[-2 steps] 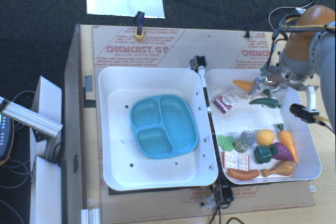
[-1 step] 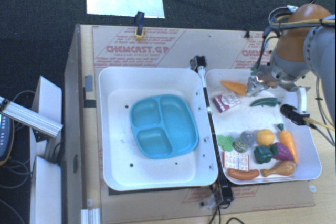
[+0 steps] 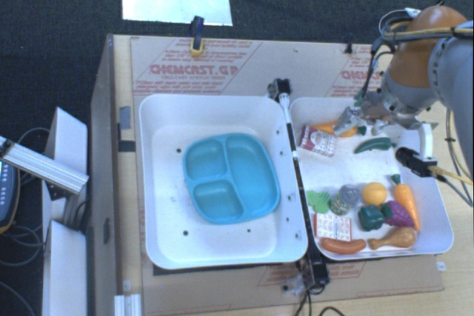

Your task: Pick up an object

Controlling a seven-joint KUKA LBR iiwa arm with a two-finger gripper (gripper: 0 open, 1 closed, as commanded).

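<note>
My gripper (image 3: 346, 120) hangs low over the far part of the right bin (image 3: 443, 233), on the grey arm with the orange band. Just left of it lies a small orange piece (image 3: 326, 129), and beside that a red and white box (image 3: 317, 141). A dark green pod (image 3: 372, 145) lies just in front of the gripper. Nothing shows between the fingers.
The near half of the right bin holds an orange fruit (image 3: 375, 193), a carrot (image 3: 406, 200), a purple piece (image 3: 401, 215), a grey can (image 3: 347, 197), a drumstick (image 3: 393, 238), a sausage (image 3: 342, 246) and others. The left bin (image 3: 159, 159) holds a blue divided plate (image 3: 231, 177).
</note>
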